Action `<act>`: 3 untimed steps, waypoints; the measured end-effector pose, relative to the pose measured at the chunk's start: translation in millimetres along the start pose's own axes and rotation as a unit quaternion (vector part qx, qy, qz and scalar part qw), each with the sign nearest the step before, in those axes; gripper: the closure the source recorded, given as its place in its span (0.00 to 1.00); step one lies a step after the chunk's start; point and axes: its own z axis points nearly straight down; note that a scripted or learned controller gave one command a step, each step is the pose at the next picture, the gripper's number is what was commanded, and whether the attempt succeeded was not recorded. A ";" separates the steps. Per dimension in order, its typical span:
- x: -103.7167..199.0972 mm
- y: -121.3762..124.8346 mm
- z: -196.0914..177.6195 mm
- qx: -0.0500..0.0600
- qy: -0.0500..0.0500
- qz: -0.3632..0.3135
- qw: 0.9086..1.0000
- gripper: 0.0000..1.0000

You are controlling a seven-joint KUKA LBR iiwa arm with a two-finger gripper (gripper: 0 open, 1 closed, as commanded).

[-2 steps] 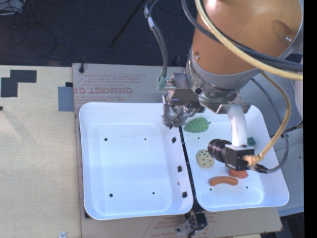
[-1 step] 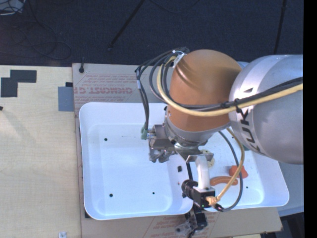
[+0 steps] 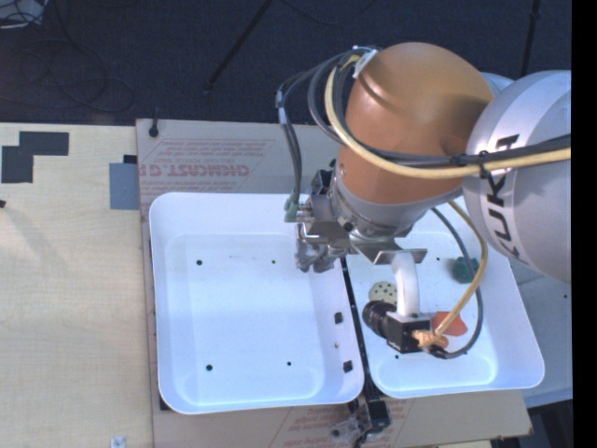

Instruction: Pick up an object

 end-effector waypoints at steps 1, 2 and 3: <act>-21.7 -24.8 2.7 0.003 0.000 0.000 1.000 1.00; -68.5 -15.0 -187.7 -0.008 0.001 0.001 1.000 1.00; 7.4 -24.1 -201.9 0.001 0.001 -0.005 1.000 1.00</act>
